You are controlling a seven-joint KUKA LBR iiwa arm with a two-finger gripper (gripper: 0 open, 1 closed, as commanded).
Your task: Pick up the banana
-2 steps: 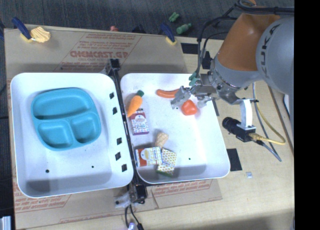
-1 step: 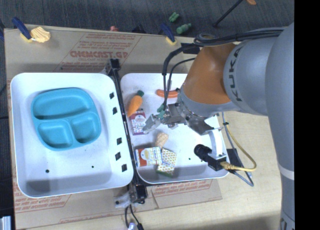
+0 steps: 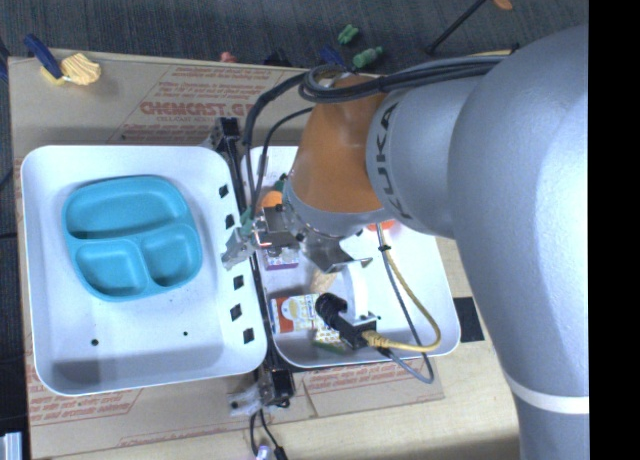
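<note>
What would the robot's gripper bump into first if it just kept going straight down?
Probably the clutter in the right bin; a small packet lies just below the gripper. Depth is unclear.

You have two bins side by side on the bench point(image 3: 120, 103). The left bin point(image 3: 40, 248) holds a three-part tray point(image 3: 130, 233), lying toward that bin's ten o'clock. The arm point(image 3: 480, 168) comes in from three o'clock and hangs over the right bin point(image 3: 445, 323), covering most of it. At the arm's seven o'clock, a small carton point(image 3: 292, 314) lies in the right bin, near its six o'clock rim.
</note>
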